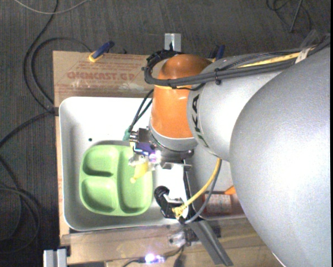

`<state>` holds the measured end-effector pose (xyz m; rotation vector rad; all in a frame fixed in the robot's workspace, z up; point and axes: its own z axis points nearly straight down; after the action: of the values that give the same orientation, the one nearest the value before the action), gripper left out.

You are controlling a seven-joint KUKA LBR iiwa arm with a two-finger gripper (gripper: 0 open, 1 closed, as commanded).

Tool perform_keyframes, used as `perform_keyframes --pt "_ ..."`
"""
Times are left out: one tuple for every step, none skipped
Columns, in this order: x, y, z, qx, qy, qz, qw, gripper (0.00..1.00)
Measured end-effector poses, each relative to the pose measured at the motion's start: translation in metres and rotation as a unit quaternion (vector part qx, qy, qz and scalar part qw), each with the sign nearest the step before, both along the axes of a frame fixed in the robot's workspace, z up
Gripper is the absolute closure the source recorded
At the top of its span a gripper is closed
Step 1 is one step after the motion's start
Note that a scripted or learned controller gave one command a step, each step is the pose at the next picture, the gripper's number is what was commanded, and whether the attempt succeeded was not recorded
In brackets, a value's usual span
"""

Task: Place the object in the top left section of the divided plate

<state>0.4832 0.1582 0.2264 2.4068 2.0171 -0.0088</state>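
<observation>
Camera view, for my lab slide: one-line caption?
KUKA arm reaches over the green divided plate in a white bin.

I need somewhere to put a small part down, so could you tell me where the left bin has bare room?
Bare floor runs above the green plate, up to the bin rim, with a thin strip along the plate's left. The plate's two left sections look bare. Its right edge is crowded by the gripper and cables.

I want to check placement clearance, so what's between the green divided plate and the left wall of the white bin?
Nothing; in the camera view the strip of bin floor between the green divided plate and the left wall of the white bin is bare.
</observation>
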Motion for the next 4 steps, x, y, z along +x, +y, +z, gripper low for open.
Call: perform_keyframes --pt "-0.001 0.061 -0.025 0.0000 0.002 0.084 0.9965 1.00" --pt "-0.001 0.073 -0.063 -0.0003 0.002 0.067 0.9978 1.00" --pt "-0.001 0.073 -0.063 -0.0002 0.001 0.067 0.9978 0.00" --pt "-0.002 0.072 -0.056 -0.0018 0.004 0.067 0.9978 1.00"
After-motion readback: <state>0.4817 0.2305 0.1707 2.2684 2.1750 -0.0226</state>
